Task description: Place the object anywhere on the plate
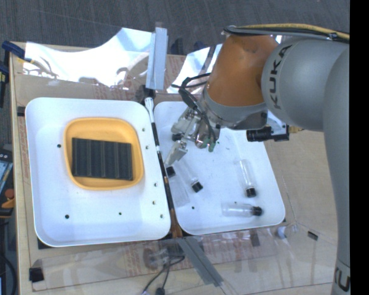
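Camera view
Gripper (183,141): over the right bin's (272,171) upper left; whether its fingers are spread or closed, or holding anything, cannot be told.
Tubes: one clear tube (246,177) lower right of the gripper, another (241,210) further below it.
Small black piece (197,186): just below the gripper.
Plate (103,131): yellow, dark ribbed insert, in the left bin (43,183), left of the gripper.
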`<state>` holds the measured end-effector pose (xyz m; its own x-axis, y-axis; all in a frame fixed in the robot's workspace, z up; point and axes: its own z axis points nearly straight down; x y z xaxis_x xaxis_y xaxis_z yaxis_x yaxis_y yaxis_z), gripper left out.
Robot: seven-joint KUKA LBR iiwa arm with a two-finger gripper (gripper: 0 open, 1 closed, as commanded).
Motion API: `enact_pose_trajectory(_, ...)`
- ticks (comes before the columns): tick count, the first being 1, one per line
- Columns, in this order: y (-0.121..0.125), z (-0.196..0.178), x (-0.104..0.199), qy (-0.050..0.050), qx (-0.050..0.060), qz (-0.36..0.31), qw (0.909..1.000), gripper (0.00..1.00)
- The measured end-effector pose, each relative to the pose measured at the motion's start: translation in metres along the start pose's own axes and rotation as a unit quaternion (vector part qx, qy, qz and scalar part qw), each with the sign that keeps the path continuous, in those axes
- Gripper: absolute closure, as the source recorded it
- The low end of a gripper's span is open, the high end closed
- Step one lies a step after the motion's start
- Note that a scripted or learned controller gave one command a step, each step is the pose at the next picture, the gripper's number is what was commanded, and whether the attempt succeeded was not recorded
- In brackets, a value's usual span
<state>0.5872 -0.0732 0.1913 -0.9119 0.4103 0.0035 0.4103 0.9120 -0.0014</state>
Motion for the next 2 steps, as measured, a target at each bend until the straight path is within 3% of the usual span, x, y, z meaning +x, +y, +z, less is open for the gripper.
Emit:
enact_pose_trajectory(1,0.003,0.0,0.017,0.0,0.0,-0.145,0.9895,0.0)
enact_pose_trajectory(2,0.037,-0.012,0.011,-0.003,0.0,-0.298,0.9545,0.0)
